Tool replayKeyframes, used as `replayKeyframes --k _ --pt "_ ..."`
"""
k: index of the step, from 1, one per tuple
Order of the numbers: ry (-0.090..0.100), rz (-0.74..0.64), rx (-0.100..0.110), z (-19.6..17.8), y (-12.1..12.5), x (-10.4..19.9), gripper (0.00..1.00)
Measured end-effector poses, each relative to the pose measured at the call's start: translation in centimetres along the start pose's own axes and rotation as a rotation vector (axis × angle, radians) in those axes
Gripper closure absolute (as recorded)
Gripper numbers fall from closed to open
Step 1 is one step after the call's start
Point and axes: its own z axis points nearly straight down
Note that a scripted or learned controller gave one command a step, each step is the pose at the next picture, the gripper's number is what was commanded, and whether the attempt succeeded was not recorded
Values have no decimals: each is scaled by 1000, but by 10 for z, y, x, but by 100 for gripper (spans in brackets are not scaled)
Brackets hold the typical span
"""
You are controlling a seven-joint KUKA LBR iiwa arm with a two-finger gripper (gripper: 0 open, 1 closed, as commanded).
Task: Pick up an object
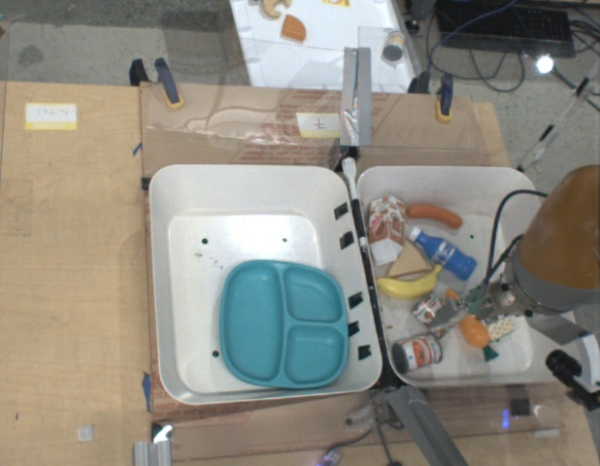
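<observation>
**Arm low over the right bin, toys crowded beneath its wrist**

The arm [572,241] reaches in from the right and hangs over the near right corner of the right bin [504,178]. Its gripper [484,304] sits low among the clutter there, but the wrist hides most of it, so I cannot tell how wide it stands or whether anything is in it.

The things to choose from all lie in this bin. A toy carrot [475,332] lies just beside the gripper, toward the near edge. A small can [416,353] lies on its side at the near left corner, its long axis running roughly along the near edge. A banana [410,284] lies leftward of the gripper, near the bin's middle, curved with its length running left to right. A blue bottle [442,251] sits beyond the banana, slanting from far left to near right. A sausage [434,215] rests close to the far edge.

The left bin [174,260] carries a teal divided plate [283,324] against its near edge.

Judging by position, the carrot is the nearest candidate: it lies almost under the gripper, slightly nearward, so a short drop would likely reach it.
</observation>
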Motion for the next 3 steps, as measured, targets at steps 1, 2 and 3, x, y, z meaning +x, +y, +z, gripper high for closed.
replayKeyframes --k 1,2,3 --pt "0 205 -12 23 1 -22 0" --pt "-5 215 -15 13 0 -26 100" --pt "0 207 1 -84 45 14 100"
